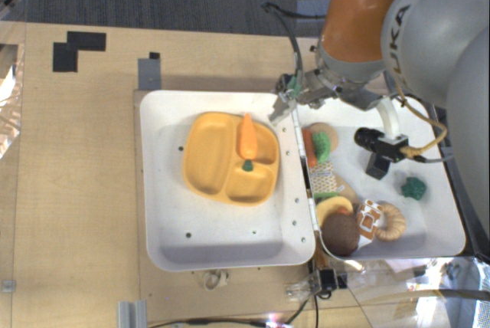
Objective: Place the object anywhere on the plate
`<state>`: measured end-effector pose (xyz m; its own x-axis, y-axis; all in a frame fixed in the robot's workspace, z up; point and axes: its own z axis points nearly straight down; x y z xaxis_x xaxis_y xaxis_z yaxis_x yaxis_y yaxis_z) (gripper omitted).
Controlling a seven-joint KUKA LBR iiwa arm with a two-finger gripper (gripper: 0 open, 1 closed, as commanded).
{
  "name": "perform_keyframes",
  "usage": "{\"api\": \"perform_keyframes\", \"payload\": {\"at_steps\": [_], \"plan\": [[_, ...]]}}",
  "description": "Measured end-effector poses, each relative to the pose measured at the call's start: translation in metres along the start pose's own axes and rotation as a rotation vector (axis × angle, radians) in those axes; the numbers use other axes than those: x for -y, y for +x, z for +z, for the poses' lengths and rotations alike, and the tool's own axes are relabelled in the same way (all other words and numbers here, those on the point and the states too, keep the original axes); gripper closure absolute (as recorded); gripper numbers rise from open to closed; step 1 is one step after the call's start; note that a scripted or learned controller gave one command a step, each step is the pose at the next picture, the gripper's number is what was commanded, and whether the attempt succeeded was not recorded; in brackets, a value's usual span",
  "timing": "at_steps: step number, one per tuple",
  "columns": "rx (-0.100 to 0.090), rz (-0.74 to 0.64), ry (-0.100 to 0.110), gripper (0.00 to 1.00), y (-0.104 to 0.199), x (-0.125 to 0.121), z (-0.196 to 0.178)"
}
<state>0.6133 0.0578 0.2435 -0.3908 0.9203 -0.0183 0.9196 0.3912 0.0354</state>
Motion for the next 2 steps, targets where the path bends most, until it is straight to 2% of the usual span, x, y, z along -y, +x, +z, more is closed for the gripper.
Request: {"api": "perform_keyframes", "payload": {"at_steps": [1,2], "plan": [[0.004,-0.007,-0.007,1.0,-0.0007,-0.0026,-0.0119],[0.004,-0.008,-0.006,0.0,-0.0006,-0.0025,-0.0116]]}}
